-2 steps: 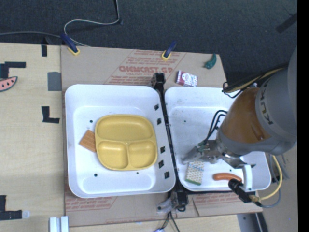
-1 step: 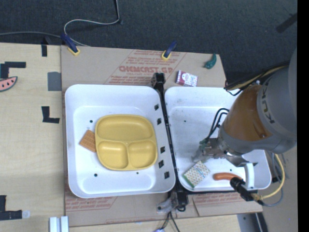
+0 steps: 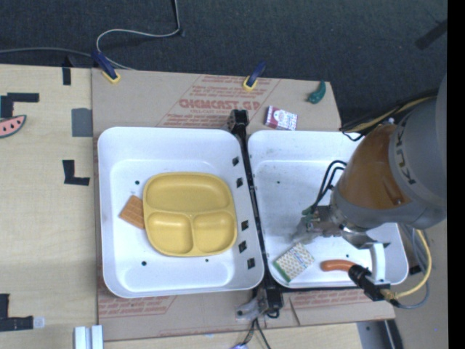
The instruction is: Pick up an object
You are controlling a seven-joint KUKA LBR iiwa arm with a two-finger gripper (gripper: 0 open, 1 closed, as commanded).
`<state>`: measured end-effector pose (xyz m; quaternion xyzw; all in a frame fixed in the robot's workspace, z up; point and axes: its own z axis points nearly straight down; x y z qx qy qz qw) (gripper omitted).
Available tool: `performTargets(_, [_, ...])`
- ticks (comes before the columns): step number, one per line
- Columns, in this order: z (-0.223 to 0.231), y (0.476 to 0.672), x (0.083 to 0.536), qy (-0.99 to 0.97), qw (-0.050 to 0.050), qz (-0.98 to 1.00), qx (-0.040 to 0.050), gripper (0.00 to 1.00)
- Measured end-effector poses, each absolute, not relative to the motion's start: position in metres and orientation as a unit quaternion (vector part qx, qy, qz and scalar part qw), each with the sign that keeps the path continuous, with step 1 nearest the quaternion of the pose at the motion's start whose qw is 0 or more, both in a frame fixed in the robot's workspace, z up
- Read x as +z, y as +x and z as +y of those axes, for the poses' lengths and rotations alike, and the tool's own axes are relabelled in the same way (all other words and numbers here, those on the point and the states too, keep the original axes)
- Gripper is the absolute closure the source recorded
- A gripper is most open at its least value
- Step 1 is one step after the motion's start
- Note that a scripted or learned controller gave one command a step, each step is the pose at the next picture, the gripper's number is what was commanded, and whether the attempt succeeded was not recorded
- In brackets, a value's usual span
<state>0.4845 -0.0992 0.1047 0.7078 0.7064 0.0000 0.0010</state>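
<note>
My gripper (image 3: 306,226) hangs low over the right bin (image 3: 290,151), at its middle toward the front, with the grey arm and orange band (image 3: 370,173) coming in from the right. Just below the gripper, near the bin's front wall, lies a small green-and-white patterned packet (image 3: 293,260). An orange sausage-shaped piece (image 3: 336,265) lies to the right of the packet. In the left bin (image 3: 116,166) a yellow divided plate (image 3: 190,213) rests partly on top of a tan square piece (image 3: 132,211).
Black clips (image 3: 244,195) line the wall between the bins. On the cardboard behind the bins are a small red-and-white packet (image 3: 280,118), a teal clamp (image 3: 316,91) and yellow clamps (image 3: 253,79). A black cable (image 3: 330,177) loops beside the wrist.
</note>
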Motion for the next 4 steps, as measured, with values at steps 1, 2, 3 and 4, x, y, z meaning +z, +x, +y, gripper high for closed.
performTargets(1, [-0.099,0.485,0.114,0.708,0.000,0.707,-0.0001,1.00])
performTargets(2, [-0.098,0.485,0.123,0.707,-0.001,0.707,-0.0002,1.00])
performTargets(3, [-0.098,0.485,0.132,0.707,-0.001,0.707,-0.0003,1.00])
performTargets(4, [-0.097,0.485,0.141,0.707,-0.002,0.707,-0.0003,1.00])
